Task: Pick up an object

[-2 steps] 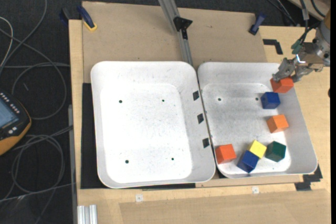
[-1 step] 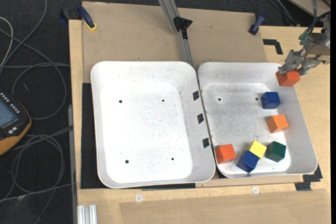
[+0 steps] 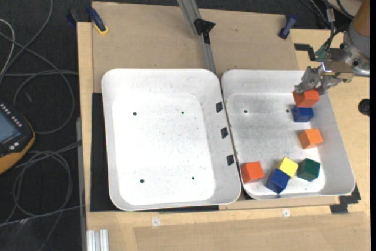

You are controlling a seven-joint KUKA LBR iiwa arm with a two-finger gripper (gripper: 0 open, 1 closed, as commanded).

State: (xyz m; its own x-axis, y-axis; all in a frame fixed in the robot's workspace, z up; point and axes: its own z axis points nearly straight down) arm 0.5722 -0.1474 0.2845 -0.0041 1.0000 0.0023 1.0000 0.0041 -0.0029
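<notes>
Up high, claw pinching red block over right bin; blue block just below, apart.

Two white bins sit side by side. Above the right bin, the gripper holds a red block between its fingers. Just below that block lies a blue cube; an orange cube sits lower still.

white bins | red block | green block | yellow block
</notes>
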